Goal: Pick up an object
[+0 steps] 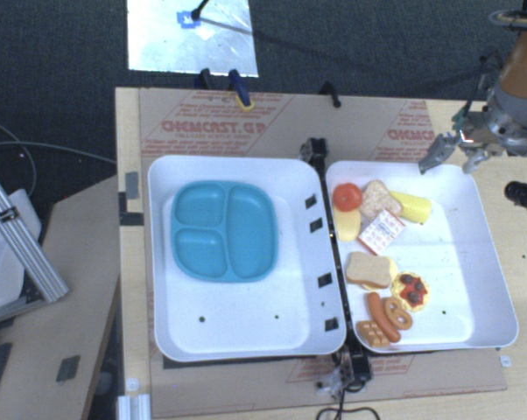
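My gripper (456, 154) hangs over the far edge of the right bin (474, 261), its two fingers spread open with nothing between them. In that bin lie toy foods: a red tomato (347, 197), a bread piece (379, 199), a yellow banana-like piece (412, 206), a yellow block (347, 226), a red-checked white packet (382, 232), a sandwich slice (369, 271), a small pizza-like piece (411, 290), a pretzel (398, 314) and a sausage (382, 317) on a waffle (373, 333). All of the foods sit left of and nearer than the gripper.
The left bin (237, 322) holds a blue divided plate (224, 232). A black hinge strip (327, 243) runs between the bins. Cardboard (272, 121) underlies both bins. The right half of the right bin is bare white floor.
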`<act>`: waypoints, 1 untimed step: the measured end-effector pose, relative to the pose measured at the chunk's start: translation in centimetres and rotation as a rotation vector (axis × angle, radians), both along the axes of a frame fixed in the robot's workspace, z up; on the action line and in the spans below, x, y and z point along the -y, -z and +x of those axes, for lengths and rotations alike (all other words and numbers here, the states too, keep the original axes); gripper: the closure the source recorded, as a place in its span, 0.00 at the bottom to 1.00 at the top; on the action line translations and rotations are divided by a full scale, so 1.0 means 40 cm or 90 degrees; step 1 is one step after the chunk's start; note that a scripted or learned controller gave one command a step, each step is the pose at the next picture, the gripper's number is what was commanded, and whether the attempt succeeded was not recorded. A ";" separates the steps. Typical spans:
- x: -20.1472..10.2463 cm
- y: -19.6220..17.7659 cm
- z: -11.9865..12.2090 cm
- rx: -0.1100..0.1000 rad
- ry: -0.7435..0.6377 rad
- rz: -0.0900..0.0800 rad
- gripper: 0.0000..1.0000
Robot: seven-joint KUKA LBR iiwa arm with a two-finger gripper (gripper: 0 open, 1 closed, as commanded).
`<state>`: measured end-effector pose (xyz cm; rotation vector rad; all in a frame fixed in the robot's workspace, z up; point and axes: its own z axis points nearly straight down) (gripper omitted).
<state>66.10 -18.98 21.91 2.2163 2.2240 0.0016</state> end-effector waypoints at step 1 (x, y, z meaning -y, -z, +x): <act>0.001 0.348 -0.052 -0.007 0.001 0.002 0.00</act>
